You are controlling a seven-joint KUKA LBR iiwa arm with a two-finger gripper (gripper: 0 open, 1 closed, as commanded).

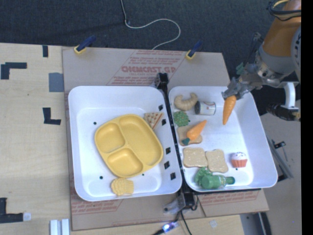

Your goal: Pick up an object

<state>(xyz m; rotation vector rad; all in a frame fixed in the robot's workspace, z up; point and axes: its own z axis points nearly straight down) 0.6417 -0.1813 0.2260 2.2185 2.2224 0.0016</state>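
Observation:
My gripper (232, 95) hangs over the back right part of the right bin (258, 131), shut on the top of an orange carrot (228, 110) that dangles below it, clear of the bin floor. In the same bin lie a croissant (186, 101), a small silver can (206, 108), a green broccoli piece (181, 118), a second carrot (195, 131), two bread slices (205, 158), a cupcake (238, 159) and a green bottle (213, 180).
The left bin (83, 131) holds a yellow divided plate (128, 144), a waffle-like wedge (152, 118) at its back right and a yellow cookie (122, 185) in front. A black hinge strip (168, 131) separates the bins. A white cable (146, 21) loops behind.

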